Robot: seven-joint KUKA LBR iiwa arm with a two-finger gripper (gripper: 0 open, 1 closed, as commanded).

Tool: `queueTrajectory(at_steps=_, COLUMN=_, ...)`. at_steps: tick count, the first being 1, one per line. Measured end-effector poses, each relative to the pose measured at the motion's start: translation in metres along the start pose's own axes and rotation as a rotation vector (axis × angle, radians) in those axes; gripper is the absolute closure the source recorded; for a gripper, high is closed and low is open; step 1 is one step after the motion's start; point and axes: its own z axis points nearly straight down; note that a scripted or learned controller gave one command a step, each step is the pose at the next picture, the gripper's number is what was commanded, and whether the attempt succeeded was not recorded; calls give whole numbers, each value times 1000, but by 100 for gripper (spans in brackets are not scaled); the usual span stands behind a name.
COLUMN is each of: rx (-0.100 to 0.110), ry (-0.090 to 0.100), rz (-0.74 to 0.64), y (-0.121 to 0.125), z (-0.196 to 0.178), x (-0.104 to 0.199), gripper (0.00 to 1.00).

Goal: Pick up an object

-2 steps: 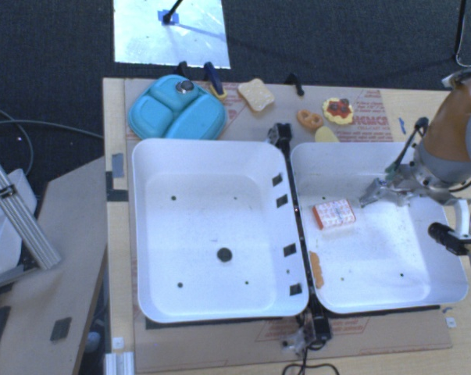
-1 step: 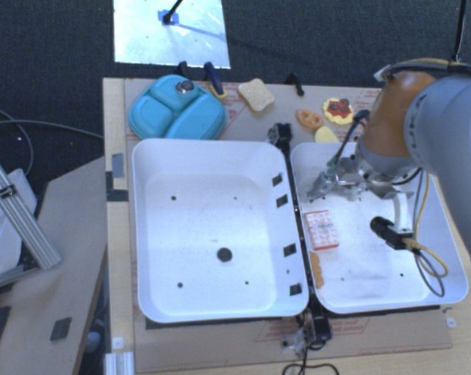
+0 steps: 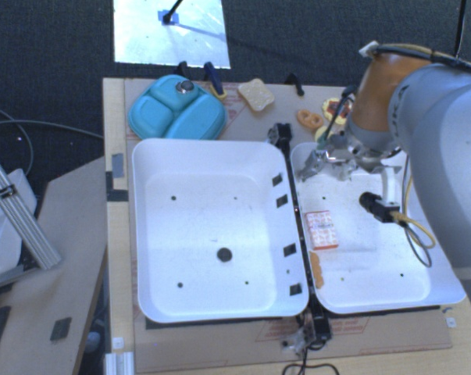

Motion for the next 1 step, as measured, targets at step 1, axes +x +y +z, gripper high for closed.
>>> queueTrajectory(at_steps=1, rx=-8, ry=-4, rz=8, y=0, z=-123, x=-42, gripper=0)
